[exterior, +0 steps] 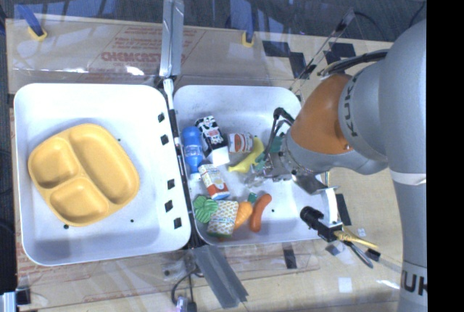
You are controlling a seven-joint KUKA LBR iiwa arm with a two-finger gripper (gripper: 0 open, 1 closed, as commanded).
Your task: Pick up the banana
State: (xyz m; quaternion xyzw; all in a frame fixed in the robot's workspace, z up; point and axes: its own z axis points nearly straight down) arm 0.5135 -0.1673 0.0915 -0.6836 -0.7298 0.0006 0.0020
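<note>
The grey arm [406, 107] with its orange band fills the right side of the frame, bending down over the right edge of the right-hand shallow white bin [232, 96]. Its end effector [267, 167] sits low in that bin's middle right, just beside the yellow banana [246, 158]; whether its fingers are wide or narrow cannot be told, as the wrist covers them.

The left-hand white bin [87, 238] takes up the left half of the frame and carries a yellow three-compartment plastic tray [82, 173], set towards its left centre, with bare white floor along its right and lower edges.

In the right bin the things crowd the left and centre, leaving bare floor along the upper wall and the lower right corner. The banana lies tilted at the centre, its lower end near a red and white can [240, 142] above it. A blue bottle [191, 149] stands against the left wall, a black and white carton [210, 132] just beside it. Below lie a small red and white pack [214, 182], a green and yellow netted bundle [216, 215], an orange carrot [243, 213] and a red sausage-shaped piece [259, 209], near the lower wall.
</note>
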